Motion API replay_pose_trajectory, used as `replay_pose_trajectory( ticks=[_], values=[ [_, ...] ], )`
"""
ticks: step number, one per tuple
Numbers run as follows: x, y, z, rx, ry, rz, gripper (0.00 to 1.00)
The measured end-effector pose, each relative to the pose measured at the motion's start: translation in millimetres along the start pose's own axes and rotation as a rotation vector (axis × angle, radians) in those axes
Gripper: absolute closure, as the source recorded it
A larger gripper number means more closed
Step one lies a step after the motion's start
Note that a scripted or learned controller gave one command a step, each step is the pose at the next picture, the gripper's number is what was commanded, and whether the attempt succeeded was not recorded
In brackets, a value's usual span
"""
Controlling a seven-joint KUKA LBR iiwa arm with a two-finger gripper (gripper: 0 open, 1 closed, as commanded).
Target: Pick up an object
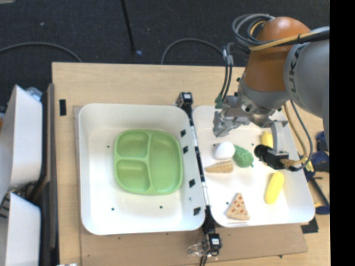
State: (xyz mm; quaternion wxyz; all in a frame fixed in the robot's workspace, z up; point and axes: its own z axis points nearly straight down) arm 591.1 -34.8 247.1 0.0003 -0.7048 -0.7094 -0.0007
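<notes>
Grey two-finger gripper (pixel 220 127) hangs over far-left part of right white bin (pixel 299 209), fingers slightly parted, nothing between them. White egg-shaped object (pixel 224 149) lies just below its tips, apart. Beside it: green broccoli-like toy (pixel 243 157), tan cone (pixel 219 167). Yellow banana-shaped toy (pixel 273 187) and pizza slice (pixel 238 207) nearer front edge. Green sectioned plate (pixel 148 161) mid left white bin (pixel 94 215).

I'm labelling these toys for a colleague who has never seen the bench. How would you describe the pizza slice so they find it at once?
Look in the right bin, the one the arm reaches over, not the bin holding the green tray. The pizza slice lies by that bin's near edge, close to the divider between the bins. It is the one flat triangle with red dots, unlike the plain yellow piece to its right.
</notes>
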Motion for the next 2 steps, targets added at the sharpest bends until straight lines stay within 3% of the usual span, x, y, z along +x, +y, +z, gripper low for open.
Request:
replay_pose_trajectory(
  ticks=[1,2],
  values=[
    [45.5,-23.2,0.4,0.001,0.0,0.0,1.0],
    [96.3,-28.3,10.5,0.001,0.0,-0.001,1.0]
  ],
)
